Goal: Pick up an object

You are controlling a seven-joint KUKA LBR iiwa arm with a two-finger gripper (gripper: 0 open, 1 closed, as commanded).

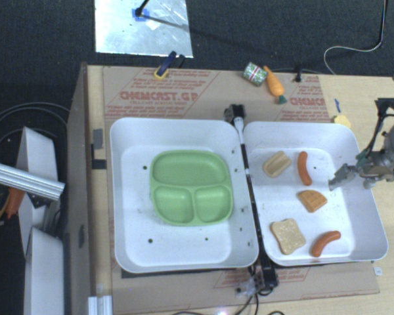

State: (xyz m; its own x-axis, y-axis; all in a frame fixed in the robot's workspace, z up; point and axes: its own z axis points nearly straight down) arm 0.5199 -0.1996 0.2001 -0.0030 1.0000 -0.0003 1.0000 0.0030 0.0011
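The right bin (pixel 364 231) holds several toy foods. A tan bread roll (pixel 276 164) and a red sausage (pixel 305 168) lie at its back. An orange cracker-like piece (pixel 312 200) sits in the middle, a toast slice (pixel 287 235) and a second sausage (pixel 325 243) at the front. My gripper (pixel 339 176) reaches in over the bin's right side, just right of the upright sausage and above the orange piece. It touches none of them and nothing shows in it.
The left bin (pixel 128 195) bears a green divided plate (pixel 192 187). Behind the bins, on the cardboard, lie a small can (pixel 255 73), a toy carrot (pixel 274 84) and a yellow-blue clip (pixel 165 66). A black divider (pixel 247 182) runs between the bins.
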